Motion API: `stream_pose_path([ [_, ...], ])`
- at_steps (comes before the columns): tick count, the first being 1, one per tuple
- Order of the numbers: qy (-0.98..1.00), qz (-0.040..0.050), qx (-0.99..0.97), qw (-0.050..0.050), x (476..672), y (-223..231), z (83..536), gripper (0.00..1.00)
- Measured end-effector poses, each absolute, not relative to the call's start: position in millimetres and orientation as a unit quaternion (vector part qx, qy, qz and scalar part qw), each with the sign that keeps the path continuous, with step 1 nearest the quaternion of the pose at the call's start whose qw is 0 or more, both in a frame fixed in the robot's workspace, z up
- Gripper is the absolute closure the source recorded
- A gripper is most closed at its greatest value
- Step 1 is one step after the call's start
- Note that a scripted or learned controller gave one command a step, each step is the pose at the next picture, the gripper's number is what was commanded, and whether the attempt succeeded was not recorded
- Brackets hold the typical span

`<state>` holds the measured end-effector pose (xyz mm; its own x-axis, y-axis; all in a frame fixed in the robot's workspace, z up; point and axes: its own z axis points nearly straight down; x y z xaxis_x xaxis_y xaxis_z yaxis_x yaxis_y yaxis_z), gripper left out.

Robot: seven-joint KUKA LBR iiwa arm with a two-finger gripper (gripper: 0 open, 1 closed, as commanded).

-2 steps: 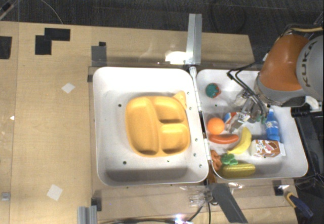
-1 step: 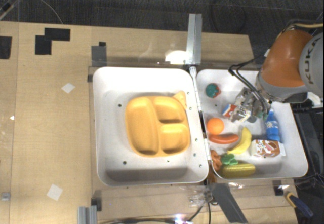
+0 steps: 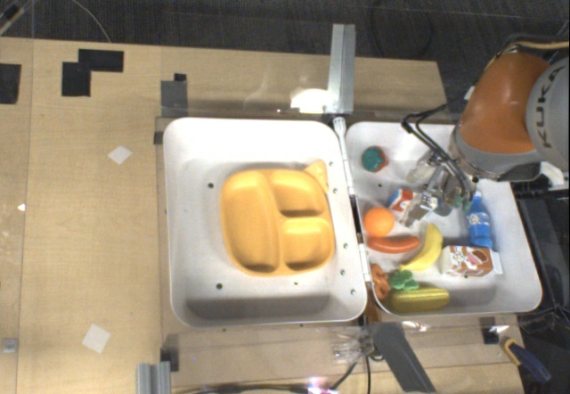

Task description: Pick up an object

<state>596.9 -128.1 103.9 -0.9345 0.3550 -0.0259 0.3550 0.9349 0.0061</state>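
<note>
In the camera view, a pale wooden worktop (image 3: 80, 232) carries two shallow white plastic bins side by side. The left white bin (image 3: 191, 205) holds a yellow plastic tray with three compartments (image 3: 276, 220), lying roughly at its centre and tilted a little toward 1 o'clock. The right white bin (image 3: 517, 267) holds a cluster of small toy objects. A small teal ball with a red patch (image 3: 374, 158) sits near the bin's 11 o'clock corner, apart from the rest. A round orange toy fruit (image 3: 379, 221) lies at the bin's 9 o'clock side, with a flat red-orange oblong piece (image 3: 394, 244) touching it just at 6 o'clock. A curved yellow toy banana (image 3: 429, 249) lies beside that piece toward 3 o'clock. A small blue bottle (image 3: 479, 223) stands near the 3 o'clock side, and a white carton with a brown and red print (image 3: 467, 262) lies just at 6 o'clock of it. Along the bin's 6 o'clock wall are a green leafy toy (image 3: 403, 279) and an olive-yellow oblong toy (image 3: 419, 299), touching one another. The grey arm with its orange band (image 3: 503, 111) reaches in from 3 o'clock, and its metal pincer (image 3: 433, 196) hangs low over the bin's middle, just above a small red and white packet (image 3: 403, 201). Whether the pincer is wide, narrow or gripping anything cannot be told here.
</note>
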Motion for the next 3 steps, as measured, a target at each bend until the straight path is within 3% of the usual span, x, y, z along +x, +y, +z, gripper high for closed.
stream_pose_path([
  [1,0.985,0.0003,0.17,0.006,612.9,-116.6,89.3,0.0],
  [2,0.975,0.0015,0.222,0.006,640.6,-90.7,88.8,0.0],
  [3,0.976,0.0022,0.219,0.013,644.4,-89.6,104.1,1.0],
])
